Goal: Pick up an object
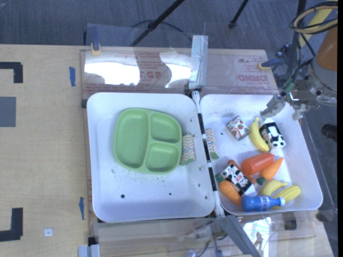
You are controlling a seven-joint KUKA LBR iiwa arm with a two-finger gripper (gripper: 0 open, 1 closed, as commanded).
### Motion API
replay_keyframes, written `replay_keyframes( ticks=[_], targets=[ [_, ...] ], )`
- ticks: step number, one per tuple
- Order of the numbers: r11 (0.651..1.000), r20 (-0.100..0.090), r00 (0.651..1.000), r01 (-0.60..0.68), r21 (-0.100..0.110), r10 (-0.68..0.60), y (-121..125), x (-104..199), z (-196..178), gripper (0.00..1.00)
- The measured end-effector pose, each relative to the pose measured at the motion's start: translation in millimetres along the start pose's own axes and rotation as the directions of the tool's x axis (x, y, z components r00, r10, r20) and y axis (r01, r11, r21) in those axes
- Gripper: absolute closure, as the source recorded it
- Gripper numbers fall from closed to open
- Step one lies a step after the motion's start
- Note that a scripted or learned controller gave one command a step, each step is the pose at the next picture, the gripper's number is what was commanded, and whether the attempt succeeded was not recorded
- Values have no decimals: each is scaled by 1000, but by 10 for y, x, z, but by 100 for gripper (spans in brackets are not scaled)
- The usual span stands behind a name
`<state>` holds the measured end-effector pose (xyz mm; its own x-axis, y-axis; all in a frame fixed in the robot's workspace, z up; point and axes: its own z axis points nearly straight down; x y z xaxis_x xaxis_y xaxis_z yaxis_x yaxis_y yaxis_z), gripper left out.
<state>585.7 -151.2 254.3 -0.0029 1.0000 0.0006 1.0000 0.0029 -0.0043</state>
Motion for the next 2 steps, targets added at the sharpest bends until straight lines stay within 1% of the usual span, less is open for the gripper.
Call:
replay_keyframes(
  ticks=[1,2],
  targets=[
    [999,-11,999,-52,3,52,233,-639,1404,0],
    [989,-19,989,-147,-6,147,359,-550,1651,0]
  ],
)
